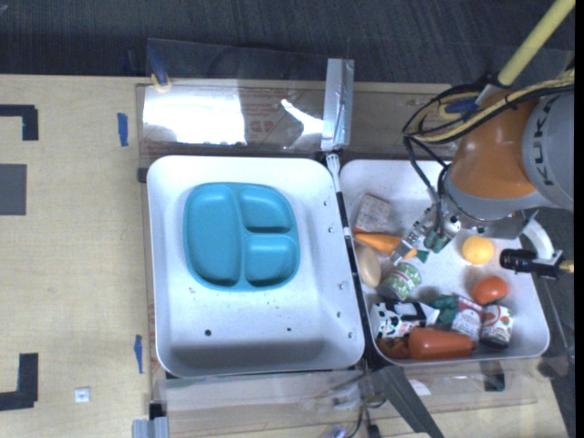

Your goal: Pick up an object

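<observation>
My gripper (423, 242) hangs low over the middle of the right bin (538, 336), under the orange-banded wrist (488, 167). Its tip is right beside an orange carrot (379, 241) and just above a green-and-white round item (401, 281). Close by lie a tan potato-like piece (368, 267), a grey packet (372, 213), a yellow lemon (478, 249), a red tomato (490, 289), a long red sausage (440, 342), a black-and-white cow-patterned item (398, 317) and a small can (497, 326). Nothing is seen lifted off the bin floor.
The left bin (182, 336) holds a blue divided plate (242, 235). A clear plastic sheet (237, 108) lies behind the bins. Cables (438, 117) and a yellow rod (538, 30) cross the upper right. A black part (525, 262) juts over the right bin's edge.
</observation>
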Controlling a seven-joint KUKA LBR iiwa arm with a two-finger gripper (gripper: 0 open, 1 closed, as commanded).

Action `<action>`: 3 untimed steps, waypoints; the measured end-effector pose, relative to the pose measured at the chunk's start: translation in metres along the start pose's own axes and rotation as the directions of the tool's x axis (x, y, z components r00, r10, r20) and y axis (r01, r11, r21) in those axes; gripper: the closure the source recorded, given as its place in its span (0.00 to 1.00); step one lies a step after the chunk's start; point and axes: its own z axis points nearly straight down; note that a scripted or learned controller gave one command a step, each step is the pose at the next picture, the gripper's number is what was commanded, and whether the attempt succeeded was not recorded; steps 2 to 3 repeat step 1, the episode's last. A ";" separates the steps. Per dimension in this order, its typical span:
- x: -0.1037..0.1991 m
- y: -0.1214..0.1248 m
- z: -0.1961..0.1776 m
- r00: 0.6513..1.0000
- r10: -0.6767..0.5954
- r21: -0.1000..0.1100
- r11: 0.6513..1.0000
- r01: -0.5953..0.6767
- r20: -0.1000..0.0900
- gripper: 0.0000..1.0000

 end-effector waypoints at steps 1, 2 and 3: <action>-0.001 0.071 -0.080 0.966 0.257 0.000 0.966 -0.257 0.001 1.00; -0.001 0.071 -0.080 0.966 0.257 0.000 0.966 -0.257 0.001 1.00; -0.001 0.071 -0.080 0.966 0.257 0.000 0.966 -0.257 0.001 1.00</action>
